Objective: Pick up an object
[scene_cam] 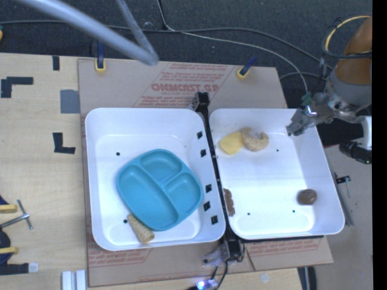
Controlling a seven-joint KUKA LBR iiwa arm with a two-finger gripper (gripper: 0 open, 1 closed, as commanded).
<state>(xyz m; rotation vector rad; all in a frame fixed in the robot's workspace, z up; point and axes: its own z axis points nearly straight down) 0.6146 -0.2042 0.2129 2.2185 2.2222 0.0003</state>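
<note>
The bench [36,162] carries two white bins side by side: the left bin [100,132] holds a blue divided plate [158,188] and, at its near edge, a tan cork-like piece [139,229]. The right bin [320,180] holds a yellow chunk [230,143] touching a beige piece [256,140], plus a small brown lump [306,196] well apart. The pincer [297,125] hangs over this bin's far right rim, gripping nothing visible; whether it is parted cannot be told.

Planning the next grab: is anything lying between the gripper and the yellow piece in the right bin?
Nothing visible lies between them. The gripper sits at the right bin's upper right rim; the round yellow piece lies leftward, with a tan curved piece touching its right side, nearest the gripper.
</note>
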